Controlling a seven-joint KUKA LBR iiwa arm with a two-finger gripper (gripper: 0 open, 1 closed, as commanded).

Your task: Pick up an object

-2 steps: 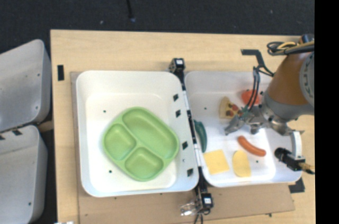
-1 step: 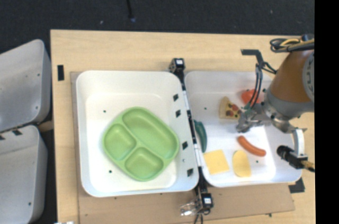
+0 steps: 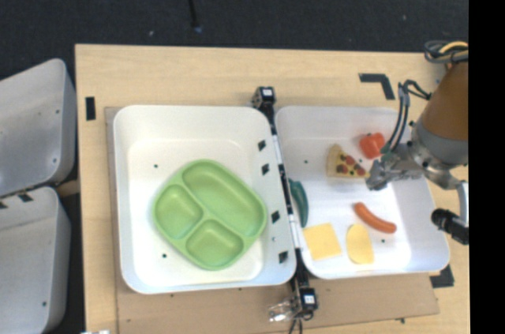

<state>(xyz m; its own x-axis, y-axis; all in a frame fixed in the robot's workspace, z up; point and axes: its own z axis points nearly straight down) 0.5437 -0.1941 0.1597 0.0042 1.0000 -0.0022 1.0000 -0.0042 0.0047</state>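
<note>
The right bin (image 3: 316, 127) holds a pizza slice (image 3: 343, 163), a red tomato-like piece (image 3: 372, 144), a red sausage (image 3: 375, 218), a yellow cheese square (image 3: 322, 241), a yellow oval piece (image 3: 360, 244) and a dark green piece (image 3: 298, 200) at its left wall. My gripper (image 3: 379, 176) hangs low over the bin, just right of the pizza slice and below the red piece. I see nothing between its fingers.
The left bin (image 3: 134, 135) carries a green divided plate (image 3: 208, 213). The arm (image 3: 446, 115) comes in over the right bin's right edge. Black clips (image 3: 264, 96) sit along the wall between the bins. Grey panels (image 3: 31, 135) stand at the far left.
</note>
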